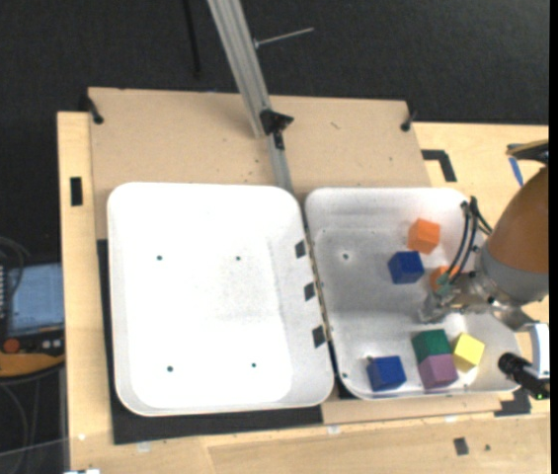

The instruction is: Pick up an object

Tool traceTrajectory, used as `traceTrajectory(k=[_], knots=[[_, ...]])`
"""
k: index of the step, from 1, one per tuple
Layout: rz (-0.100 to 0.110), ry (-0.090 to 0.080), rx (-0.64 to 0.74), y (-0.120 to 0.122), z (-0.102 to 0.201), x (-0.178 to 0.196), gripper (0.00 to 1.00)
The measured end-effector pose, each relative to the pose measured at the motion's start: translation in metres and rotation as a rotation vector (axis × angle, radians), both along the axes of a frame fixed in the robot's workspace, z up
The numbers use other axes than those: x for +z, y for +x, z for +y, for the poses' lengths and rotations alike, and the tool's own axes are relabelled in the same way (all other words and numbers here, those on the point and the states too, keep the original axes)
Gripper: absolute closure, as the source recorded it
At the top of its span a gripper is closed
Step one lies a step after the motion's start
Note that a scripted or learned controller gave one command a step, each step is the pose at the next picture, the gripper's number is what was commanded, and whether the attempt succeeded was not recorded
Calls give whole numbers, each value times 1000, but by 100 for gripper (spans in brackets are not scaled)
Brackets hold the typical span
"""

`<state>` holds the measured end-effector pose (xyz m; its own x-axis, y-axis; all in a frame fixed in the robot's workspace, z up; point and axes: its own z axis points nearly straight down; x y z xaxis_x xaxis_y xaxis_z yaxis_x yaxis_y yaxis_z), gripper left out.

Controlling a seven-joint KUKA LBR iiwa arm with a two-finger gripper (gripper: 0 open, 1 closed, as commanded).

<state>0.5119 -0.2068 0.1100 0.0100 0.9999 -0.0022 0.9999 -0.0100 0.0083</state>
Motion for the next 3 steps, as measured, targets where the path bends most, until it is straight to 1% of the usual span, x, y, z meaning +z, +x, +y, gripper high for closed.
traceTrajectory(k=[1,2,3], knots=[[0,0,14,-4,2,61,100],[-1,-2,14,-3,-6,124,100],[0,-1,15,-1,-7,178,100]])
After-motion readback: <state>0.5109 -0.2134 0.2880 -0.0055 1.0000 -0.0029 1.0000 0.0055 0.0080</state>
